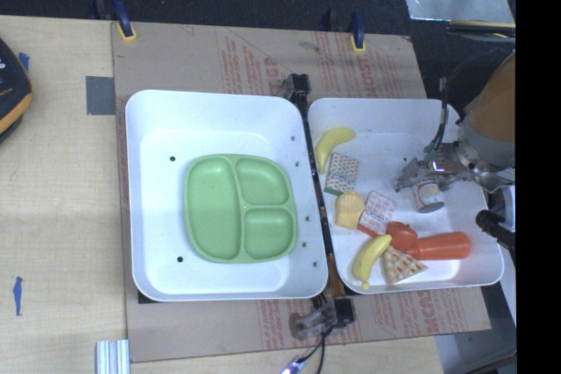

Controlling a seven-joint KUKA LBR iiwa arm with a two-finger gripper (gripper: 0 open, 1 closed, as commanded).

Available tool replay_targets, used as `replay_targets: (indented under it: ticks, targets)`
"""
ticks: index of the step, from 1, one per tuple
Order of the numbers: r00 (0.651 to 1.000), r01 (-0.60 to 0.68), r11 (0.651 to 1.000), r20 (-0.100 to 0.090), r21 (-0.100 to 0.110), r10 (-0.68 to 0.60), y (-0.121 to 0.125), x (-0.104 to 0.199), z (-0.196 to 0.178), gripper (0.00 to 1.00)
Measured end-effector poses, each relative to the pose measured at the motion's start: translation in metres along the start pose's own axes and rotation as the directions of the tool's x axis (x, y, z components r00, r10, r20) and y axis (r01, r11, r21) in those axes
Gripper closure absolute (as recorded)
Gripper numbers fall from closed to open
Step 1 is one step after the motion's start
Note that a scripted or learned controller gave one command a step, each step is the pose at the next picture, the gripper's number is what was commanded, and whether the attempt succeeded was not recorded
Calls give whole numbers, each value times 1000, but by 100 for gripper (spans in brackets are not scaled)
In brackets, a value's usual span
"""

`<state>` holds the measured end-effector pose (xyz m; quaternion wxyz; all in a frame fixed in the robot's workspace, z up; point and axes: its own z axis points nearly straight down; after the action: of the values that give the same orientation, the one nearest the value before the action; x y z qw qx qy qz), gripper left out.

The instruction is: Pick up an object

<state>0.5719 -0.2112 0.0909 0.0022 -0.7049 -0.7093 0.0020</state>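
Note:
The right white bin point(386, 114) holds several toy foods. A yellow banana point(332, 144) lies at its upper left, with a speckled square packet point(342, 173) just below it. Further down sit a yellow ridged piece point(349, 210) and a pink-and-white card point(378, 211). Along the bin's near side lie a second banana point(370, 257), a pizza slice point(402, 265) and a long orange-red sausage shape point(431, 244). My gripper point(424, 185) hangs over the right part of this bin, above and slightly right of the sausage shape. Nothing is visibly held in it.
The left white bin point(153, 127) carries a green divided plate point(238, 208). Both bins rest on a cardboard sheet point(263, 57) clamped at the back. A black-and-orange device point(10, 92) lies at the bench's far left edge. The arm's body point(491, 118) enters from the right.

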Motion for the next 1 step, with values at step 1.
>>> replay_targets:
  ticks: [1]
  targets:
    - [1000,3,1000,2,0,-3,0,-1,-11,100]
